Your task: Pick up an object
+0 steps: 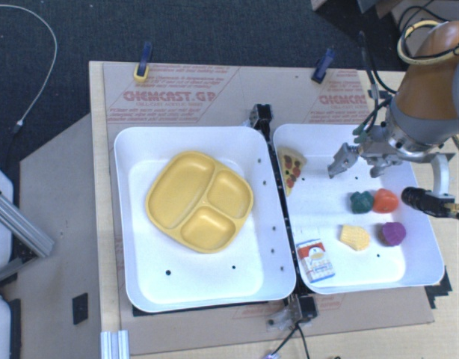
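The right bin (409, 275) holds several small things. A pizza slice toy (291, 168) lies by its left wall, and a dark green lump (360, 201) touches an orange ball (385, 200). Nearer the front are a purple piece (392, 233), a yellow wedge (355, 238) and a red-and-white carton (315, 260). My gripper (358, 167) hangs over the back of this bin, just behind the green lump and the orange ball. Its grey fingers (339, 161) are spread open with nothing between them.
In the left bin (140, 275) lies a yellow divided plate (199, 200). Black clips (261, 115) join the two bins at the back and front. Blue clamps (323, 64) hold the cardboard sheet under them.
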You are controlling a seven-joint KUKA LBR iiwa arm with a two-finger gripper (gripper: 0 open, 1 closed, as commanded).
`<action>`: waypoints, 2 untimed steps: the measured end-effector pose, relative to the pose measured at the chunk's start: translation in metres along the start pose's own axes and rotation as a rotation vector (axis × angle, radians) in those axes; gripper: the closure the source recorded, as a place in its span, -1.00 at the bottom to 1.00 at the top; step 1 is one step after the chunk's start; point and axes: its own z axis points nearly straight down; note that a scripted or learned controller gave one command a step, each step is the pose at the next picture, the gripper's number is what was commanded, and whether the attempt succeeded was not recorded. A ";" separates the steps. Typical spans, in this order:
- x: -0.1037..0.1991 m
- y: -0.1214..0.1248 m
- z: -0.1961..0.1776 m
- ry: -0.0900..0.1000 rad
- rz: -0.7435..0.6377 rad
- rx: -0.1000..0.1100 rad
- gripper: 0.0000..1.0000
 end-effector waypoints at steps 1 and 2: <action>0.000 0.003 -0.008 -0.002 -0.003 -0.015 -1.00; 0.003 0.011 0.051 -0.001 -0.003 -0.011 -1.00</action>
